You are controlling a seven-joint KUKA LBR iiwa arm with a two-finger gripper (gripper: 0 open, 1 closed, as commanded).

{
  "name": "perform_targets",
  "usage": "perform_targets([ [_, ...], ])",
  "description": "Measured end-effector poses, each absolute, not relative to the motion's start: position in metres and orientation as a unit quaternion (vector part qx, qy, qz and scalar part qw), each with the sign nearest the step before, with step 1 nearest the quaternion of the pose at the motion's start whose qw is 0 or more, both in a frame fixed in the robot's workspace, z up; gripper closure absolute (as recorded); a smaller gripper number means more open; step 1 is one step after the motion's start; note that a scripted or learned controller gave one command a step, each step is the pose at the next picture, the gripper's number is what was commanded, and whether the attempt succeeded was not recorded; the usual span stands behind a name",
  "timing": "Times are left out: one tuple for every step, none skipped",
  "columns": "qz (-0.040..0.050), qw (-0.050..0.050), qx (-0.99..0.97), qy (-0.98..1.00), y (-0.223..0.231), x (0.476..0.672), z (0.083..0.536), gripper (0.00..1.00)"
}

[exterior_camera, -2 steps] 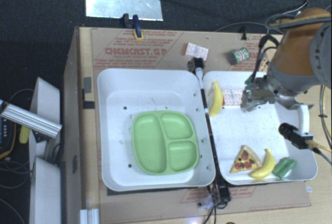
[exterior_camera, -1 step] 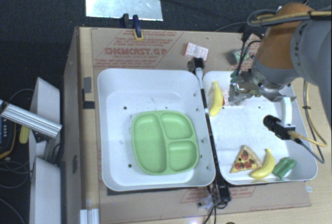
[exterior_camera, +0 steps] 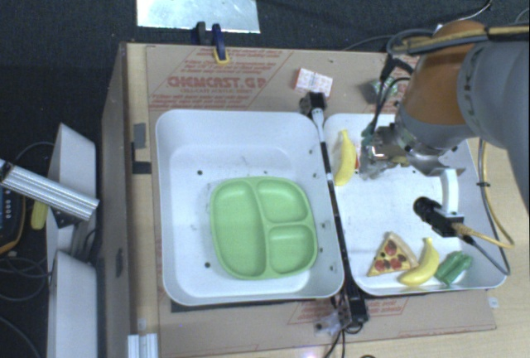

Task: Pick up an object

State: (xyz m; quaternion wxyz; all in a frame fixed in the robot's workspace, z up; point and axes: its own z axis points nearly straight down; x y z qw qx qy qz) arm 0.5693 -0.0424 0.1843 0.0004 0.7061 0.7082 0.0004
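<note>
The right bin [exterior_camera: 489, 282] holds a yellow banana-shaped piece [exterior_camera: 343, 157] standing along its left wall. At its front lie a pizza slice [exterior_camera: 389, 255], a second yellow banana [exterior_camera: 422, 263] and a small green vegetable [exterior_camera: 453, 267]. My gripper [exterior_camera: 375, 157] hangs low over the back left of that bin, just right of the upright yellow piece. The grey arm with its orange band [exterior_camera: 439, 95] covers the bin's back part.
A green divided plate [exterior_camera: 263, 225] lies in the left bin [exterior_camera: 190, 133]. A divider rail [exterior_camera: 327, 182] runs between the two bins. A small white card [exterior_camera: 313, 81] rests on the cardboard behind them.
</note>
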Motion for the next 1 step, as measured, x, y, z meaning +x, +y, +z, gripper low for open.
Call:
perform_targets([
  [-0.0001,0.001,0.707,0.708,-0.1405,0.6045,0.1740,1.00],
])
